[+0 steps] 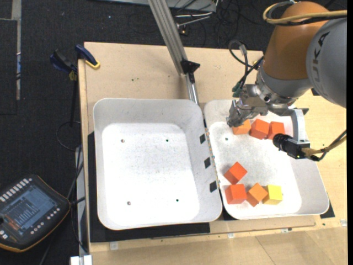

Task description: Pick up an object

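Gripper [240,120] low in right bin [309,195], over orange block [241,128] at back; finger state can't tell. Reach/grasp step; next needs closing, then lift.

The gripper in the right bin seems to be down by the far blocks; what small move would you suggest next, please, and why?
Probably a short, slow lift to test the grasp. The gripper sits low over an orange block at the far end of the right bin, partly covering it, so a hold cannot be confirmed.
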Tool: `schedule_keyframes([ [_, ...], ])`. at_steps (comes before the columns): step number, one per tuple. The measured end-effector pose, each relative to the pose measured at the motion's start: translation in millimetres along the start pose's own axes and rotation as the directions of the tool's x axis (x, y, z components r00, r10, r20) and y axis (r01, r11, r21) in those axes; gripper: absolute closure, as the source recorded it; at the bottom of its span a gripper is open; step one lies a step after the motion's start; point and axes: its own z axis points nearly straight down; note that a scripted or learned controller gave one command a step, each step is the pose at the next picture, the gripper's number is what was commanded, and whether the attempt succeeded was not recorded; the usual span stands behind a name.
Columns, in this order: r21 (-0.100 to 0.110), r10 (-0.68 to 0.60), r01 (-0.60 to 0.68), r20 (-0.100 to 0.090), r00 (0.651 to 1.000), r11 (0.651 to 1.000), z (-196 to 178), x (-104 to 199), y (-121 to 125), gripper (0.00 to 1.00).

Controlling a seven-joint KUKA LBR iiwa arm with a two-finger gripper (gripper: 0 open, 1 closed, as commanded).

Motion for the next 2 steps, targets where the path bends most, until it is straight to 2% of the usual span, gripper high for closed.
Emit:
schedule_keyframes([
  [1,0.004,0.001,-0.001,0.001,1.0,1.0,20,48,10,1.0],
  [2,0.001,0.0,0.0,0.0,1.0,1.0,29,111,24,1.0],
])
